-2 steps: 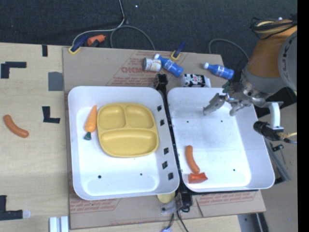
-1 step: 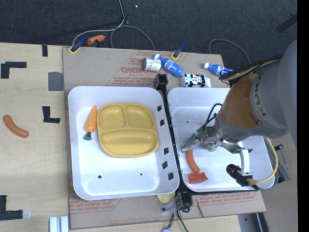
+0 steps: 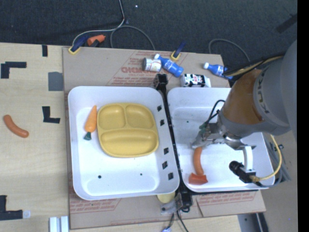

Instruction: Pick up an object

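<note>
arm over the right bin (image 3: 183,105)
gripper (image 3: 203,141) sits just above the orange sausage (image 3: 197,166) lying inside that bin; whether it is clenched or released, i cannot tell.

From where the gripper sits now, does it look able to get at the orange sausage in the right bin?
Probably yes. The gripper hangs just above the upper end of the sausage, and nothing lies between them in the right bin.
</note>
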Tool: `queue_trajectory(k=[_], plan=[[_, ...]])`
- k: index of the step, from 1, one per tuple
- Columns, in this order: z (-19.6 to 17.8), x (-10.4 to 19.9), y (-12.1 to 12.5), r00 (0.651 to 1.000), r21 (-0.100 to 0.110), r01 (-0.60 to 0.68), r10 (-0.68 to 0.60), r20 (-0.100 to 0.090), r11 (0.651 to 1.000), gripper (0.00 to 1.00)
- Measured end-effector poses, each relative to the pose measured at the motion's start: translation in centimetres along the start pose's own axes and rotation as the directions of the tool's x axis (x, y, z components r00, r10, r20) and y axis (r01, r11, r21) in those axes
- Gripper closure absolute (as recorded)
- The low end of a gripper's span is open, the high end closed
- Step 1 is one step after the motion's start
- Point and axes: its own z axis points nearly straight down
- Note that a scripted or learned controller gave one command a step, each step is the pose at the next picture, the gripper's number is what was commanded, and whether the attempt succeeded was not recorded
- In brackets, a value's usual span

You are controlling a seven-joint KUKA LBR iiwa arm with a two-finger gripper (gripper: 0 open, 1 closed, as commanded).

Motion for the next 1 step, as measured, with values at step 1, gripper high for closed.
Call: queue_trajectory(k=[1], plan=[[-9.33,6.77,2.14,1.0,-0.003,0.01,-0.01,-0.006,1.0,1.0]])
